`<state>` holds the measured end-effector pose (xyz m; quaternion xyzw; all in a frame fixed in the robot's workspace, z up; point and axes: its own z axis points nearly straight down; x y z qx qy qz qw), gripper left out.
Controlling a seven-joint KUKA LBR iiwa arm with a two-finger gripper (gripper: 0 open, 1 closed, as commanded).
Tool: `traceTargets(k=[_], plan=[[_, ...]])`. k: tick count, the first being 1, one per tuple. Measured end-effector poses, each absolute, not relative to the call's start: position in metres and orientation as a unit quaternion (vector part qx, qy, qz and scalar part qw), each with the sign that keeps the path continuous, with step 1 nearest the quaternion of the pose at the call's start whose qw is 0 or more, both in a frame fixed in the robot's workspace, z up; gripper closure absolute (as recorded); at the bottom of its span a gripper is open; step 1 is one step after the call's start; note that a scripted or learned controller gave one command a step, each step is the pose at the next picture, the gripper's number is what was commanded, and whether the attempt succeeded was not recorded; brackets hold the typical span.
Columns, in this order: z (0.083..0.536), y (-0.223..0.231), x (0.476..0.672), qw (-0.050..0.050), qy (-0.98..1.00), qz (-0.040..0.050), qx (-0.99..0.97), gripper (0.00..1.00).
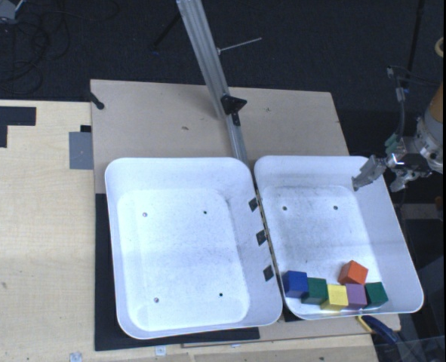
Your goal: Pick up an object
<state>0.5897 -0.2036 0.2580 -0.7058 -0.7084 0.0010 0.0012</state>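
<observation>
Approach step: your gripper [379, 173] hangs over the right bin's [404, 236] far rim, carrying nothing; how wide it stands cannot be told. The blocks [334, 286] huddle in that bin's near corner, well apart from it. Next you must reach toward them and single out one, perhaps the orange block [353, 272].

Dark floor [306, 36], loose cables [11, 44]; pale wood bench [26, 225].

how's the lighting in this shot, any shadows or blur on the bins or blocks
Camera view: even, soft light; the left bin shows a faint grey shadow along its inner left wall; the right bin looks bright with no glare; the blocks are sharp enough to tell colours; the gripper at the right edge is slightly soft; background dark.
</observation>
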Motion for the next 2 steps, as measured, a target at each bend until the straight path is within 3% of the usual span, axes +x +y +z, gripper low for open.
traceTargets(k=[1,2], plan=[[0.312,-0.209,0.576,-0.002,-0.707,-0.0006,-0.707,0.0],[0.164,-0.209,0.559,0.005,-0.707,0.0024,-0.707,0.0]])
